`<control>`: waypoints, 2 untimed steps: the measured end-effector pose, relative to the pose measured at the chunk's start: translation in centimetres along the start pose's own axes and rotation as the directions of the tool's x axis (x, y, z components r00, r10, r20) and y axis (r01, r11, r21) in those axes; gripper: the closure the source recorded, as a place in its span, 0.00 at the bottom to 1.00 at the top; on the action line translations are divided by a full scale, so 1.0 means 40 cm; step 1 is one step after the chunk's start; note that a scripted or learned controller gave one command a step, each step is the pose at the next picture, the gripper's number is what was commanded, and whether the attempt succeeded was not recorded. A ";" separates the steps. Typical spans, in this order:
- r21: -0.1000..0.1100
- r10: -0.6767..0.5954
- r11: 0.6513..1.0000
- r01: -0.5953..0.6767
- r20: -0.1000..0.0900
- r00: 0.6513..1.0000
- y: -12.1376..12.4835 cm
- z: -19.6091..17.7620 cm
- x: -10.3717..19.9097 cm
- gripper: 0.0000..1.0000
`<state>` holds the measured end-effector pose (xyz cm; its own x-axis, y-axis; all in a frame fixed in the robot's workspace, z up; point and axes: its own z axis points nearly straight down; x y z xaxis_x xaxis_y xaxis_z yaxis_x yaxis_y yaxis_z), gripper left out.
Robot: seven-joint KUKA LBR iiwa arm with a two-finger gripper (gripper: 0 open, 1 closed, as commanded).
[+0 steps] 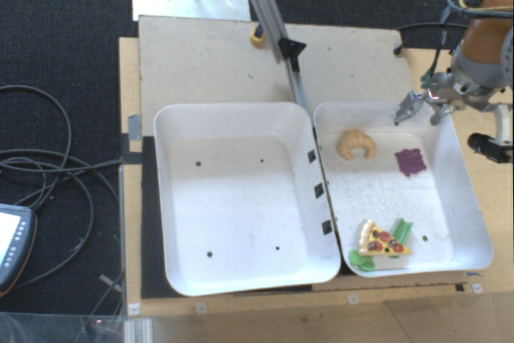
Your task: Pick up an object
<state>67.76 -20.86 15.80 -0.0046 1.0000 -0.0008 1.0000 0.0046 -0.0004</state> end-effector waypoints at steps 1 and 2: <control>0.001 0.001 1.000 -0.001 0.000 1.000 -0.010 0.107 -0.008 0.00; -0.006 -0.003 1.000 0.003 0.002 1.000 -0.004 0.070 -0.008 1.00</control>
<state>67.60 -21.20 13.00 -0.0072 1.0000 -0.0031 1.0000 0.0072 0.0055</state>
